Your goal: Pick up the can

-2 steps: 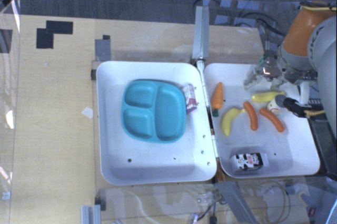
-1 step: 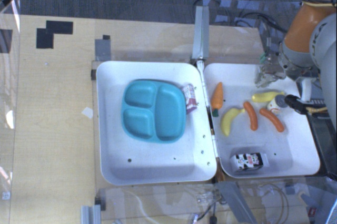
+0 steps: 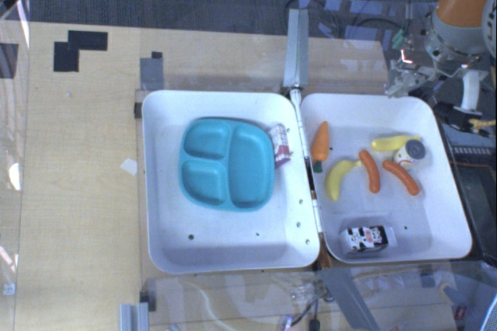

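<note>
Can point(image 3: 279, 144) lies in the left bin point(image 3: 163, 189), on its side as far as the view lets me judge, wedged in the narrow strip between the right edge of the blue plate point(image 3: 227, 163) and the bin's right wall. It touches or slightly overlaps the plate's rim. Its long axis runs roughly far to near, almost parallel to the wall that divides the two bins. The gripper point(image 3: 405, 81) hangs over the far rim of the right bin point(image 3: 454, 236), toward that bin's right corner, so the can lies well to its left and somewhat nearer, across the dividing wall. Whether the gripper is open or closed cannot be told from here, since it is small and glare blurs it; nothing is seen in its grasp. Between gripper and can sit the right bin's own things: a carrot point(image 3: 321, 141) just beside the divider, a banana point(image 3: 339, 176), two sausages point(image 3: 371, 170), a second yellow piece point(image 3: 392, 141) with a round object point(image 3: 411, 151) touching it, and a small dark box point(image 3: 365, 238) at the near wall. None of them need be touched if the arm travels above them. The pick has not begun, to my judgement. The coming move is a long shift left over the divider, then a descent with the jaws set across the can's short width, left to right. Plate rim and bin wall leave little room on either side, so a slightly off descent could land on either one.
</note>
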`<state>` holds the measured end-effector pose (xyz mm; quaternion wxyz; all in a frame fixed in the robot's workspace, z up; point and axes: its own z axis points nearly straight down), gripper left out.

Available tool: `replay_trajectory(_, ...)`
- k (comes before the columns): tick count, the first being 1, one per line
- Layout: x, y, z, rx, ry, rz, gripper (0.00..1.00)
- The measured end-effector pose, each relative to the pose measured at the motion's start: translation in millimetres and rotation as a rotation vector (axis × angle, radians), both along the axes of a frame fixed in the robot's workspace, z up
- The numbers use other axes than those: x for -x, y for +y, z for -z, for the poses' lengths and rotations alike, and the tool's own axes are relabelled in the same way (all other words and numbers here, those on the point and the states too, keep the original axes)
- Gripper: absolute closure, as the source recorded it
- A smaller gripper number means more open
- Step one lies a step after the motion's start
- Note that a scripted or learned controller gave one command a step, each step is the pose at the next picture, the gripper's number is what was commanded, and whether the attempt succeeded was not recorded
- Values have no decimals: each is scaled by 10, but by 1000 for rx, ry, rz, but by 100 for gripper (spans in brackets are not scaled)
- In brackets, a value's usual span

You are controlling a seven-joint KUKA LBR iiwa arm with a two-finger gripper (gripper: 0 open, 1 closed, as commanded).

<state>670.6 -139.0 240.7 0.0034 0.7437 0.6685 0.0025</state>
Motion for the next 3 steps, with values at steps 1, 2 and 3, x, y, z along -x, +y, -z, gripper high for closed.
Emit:
replay_trajectory(1,42,671,347,-5,5,510,100)
replay_trajectory(2,9,1202,-300,-3,2,224,100)
replay_trajectory(3,84,1972,-560,-1,1,-197,100)
